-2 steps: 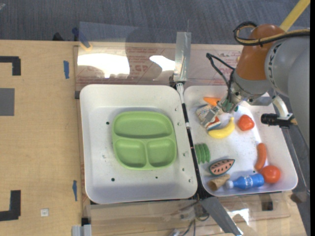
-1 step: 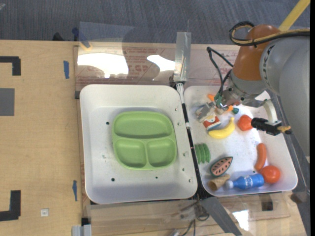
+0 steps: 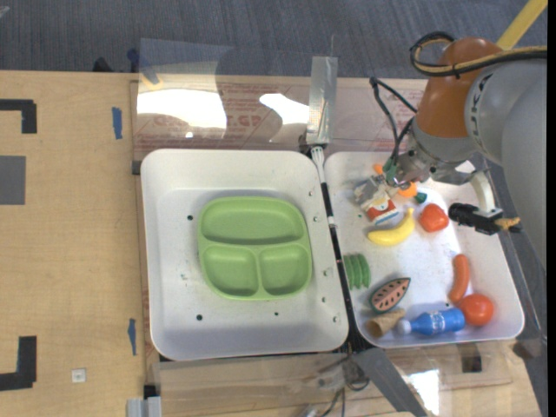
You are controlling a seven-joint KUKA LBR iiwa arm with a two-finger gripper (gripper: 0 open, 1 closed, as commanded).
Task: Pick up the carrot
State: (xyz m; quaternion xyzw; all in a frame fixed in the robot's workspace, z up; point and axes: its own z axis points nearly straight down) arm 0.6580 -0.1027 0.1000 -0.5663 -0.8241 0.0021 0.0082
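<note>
Carrot (image 3: 460, 276): orange, elongated, lying near the right wall of the right bin (image 3: 508, 272), just above a red tomato (image 3: 477, 308). Nothing grips it.
Tool (image 3: 398, 174): low over the top-left clutter of the right bin, near a small red-and-white item (image 3: 380, 205) and a banana (image 3: 393, 229). Well apart from the carrot.
Tool state: cannot tell; wrist and cables hide the tips.
Neighbours: blue bottle (image 3: 437, 322) touching the tomato below the carrot; red pepper (image 3: 433, 218) above it.
Left bin: green divided plate (image 3: 255, 247).
Progress: judged not begun as regards the carrot; it rests on the bin floor.
Left to do: shift toward the right wall, descend over the carrot, close, lift.
Risk: tomato crowds the lower end.
</note>
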